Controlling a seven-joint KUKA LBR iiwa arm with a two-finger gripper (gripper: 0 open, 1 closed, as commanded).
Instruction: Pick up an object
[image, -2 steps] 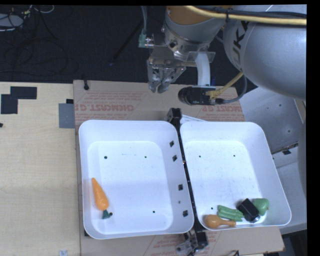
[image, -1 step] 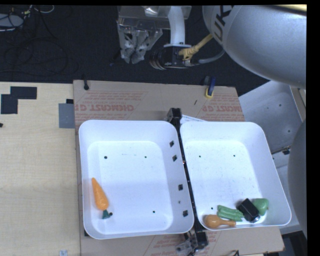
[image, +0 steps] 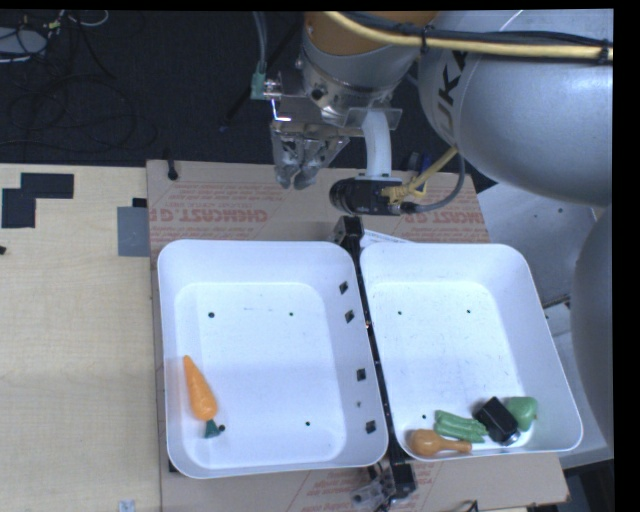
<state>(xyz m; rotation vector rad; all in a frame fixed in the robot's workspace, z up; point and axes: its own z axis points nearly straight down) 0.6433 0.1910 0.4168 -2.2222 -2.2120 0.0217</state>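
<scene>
Bench (image: 70, 330), two bins; gripper (image: 303, 172) above left bin (image: 250, 262) far rim, fingers together, holding nothing. Carrot (image: 199, 389) at near-left corner.

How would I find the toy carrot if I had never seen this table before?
Look at the left white bin, the one farther from the robot arm. Go to its near left corner, where the toy carrot lies alone along the wall. It is orange with a little dark green top, and nothing else shares its bin; the other toys are clustered in the right bin.
</scene>
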